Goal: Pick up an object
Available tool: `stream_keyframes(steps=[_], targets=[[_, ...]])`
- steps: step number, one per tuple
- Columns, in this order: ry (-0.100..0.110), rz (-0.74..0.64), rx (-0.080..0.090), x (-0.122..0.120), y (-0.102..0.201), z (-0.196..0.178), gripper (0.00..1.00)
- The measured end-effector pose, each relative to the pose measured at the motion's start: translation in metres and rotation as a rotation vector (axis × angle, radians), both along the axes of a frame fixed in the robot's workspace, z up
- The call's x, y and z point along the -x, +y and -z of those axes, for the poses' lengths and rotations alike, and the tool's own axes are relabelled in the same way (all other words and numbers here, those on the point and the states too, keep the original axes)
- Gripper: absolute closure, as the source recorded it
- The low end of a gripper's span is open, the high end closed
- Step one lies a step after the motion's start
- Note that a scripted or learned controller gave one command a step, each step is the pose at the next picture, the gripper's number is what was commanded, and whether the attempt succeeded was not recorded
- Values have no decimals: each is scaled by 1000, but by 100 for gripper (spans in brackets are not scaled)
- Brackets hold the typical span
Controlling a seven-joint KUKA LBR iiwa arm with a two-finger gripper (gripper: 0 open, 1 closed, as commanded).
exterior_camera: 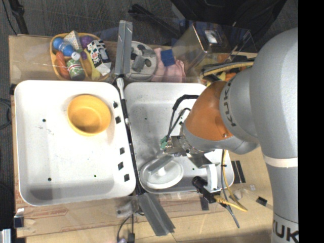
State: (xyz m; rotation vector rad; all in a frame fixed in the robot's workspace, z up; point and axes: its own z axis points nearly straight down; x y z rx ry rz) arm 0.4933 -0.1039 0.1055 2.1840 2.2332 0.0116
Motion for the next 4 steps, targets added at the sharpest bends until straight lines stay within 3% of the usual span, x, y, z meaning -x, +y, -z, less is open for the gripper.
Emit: stream_keyframes(steps=[1,2,3,4], targets=[[22,244,-10,-83,48,-86,100],[23,243,-10,-83,48,-86,0],[24,132,-10,-24,5,-21,0],[16,22,-10,3,-8,13,0]])
